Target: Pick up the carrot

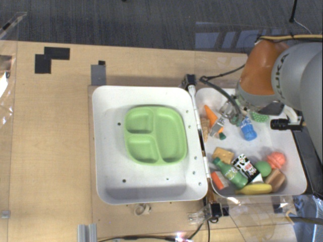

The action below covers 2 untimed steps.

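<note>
I count two white bins on my bench: the left bin (108, 180) holds one green divided plate (154, 134) with three compartments, and the right bin (295, 160) holds all the small items. One arm (282, 74) comes in from the right, its grey body and orange band bent over the far end of the right bin, wrist angled down and leftward. The gripper (228, 114) hangs low over that bin's upper left area; whether it is released or clenched I cannot tell from here, as its tip is lost against the clutter.

Among the small things I count one green bottle (229, 171) lying on its side, one yellow banana (256, 188) along the near wall, one black-and-white carton (246, 166), one pink ball-like piece (276, 160), one blue cylinder (248, 130) and one tan block (223, 155).

The one carrot (210, 114) lies in the right bin's upper left corner, just beside the gripper, on its left, near the wall shared with the left bin.
</note>
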Tool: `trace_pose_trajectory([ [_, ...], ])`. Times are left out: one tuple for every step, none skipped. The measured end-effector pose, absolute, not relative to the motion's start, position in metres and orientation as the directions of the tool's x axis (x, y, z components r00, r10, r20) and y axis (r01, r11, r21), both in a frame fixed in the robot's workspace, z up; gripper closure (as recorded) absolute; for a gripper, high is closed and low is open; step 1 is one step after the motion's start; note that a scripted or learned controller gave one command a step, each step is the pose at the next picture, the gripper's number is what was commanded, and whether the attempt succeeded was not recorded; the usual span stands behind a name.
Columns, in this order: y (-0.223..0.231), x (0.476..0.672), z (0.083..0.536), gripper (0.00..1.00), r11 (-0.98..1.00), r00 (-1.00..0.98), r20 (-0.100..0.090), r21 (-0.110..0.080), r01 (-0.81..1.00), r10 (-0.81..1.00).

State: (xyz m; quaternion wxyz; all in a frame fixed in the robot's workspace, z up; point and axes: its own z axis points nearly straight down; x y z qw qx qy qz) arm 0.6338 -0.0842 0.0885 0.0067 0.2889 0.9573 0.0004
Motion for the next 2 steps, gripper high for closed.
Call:
trace_pose_trajectory([
  [-0.082, 0.638, 0.103, 1.00, 0.838, -0.837, -0.022, 0.011, 0.546, 0.546],
  [0.016, 0.603, 0.164, 1.00, 0.813, -0.813, -0.008, 0.041, 0.581, 0.582],
])
